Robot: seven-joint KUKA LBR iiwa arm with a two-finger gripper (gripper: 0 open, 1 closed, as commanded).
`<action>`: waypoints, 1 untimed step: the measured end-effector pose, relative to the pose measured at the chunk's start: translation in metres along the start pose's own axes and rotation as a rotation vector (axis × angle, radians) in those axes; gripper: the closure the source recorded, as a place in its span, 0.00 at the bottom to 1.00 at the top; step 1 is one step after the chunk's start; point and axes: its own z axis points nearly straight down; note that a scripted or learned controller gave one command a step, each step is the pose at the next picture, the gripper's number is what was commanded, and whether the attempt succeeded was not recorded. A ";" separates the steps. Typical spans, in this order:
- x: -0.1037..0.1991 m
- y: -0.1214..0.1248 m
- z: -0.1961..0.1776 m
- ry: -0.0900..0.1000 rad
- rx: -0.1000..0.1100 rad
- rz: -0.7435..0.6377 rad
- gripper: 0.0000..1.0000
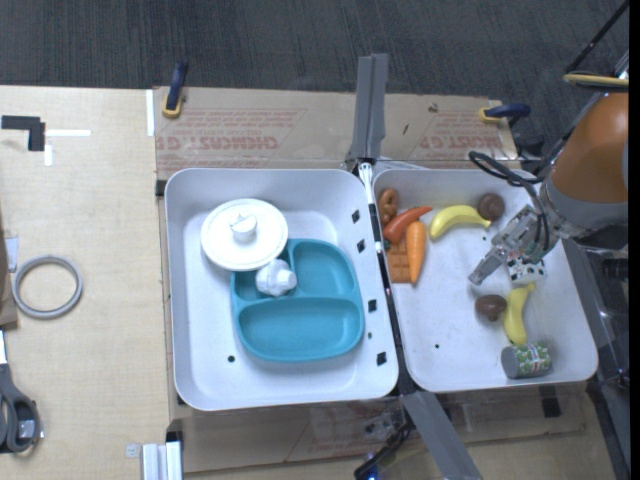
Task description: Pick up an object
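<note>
Now you see the end effector (497,265) in the right bin (440,353), fingers apart w/ nothing between, and the nearest obj, the small banana (516,312), lies just below-right, long axis approx. vertical.

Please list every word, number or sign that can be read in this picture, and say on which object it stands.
Red print on the cardboard sheet behind the bins: upside down and blurred, not readable.
Label on the small can in the right bin: too small to read.
No other text shows.
</note>
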 end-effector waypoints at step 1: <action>0.075 -0.075 0.001 0.007 0.004 0.019 0.00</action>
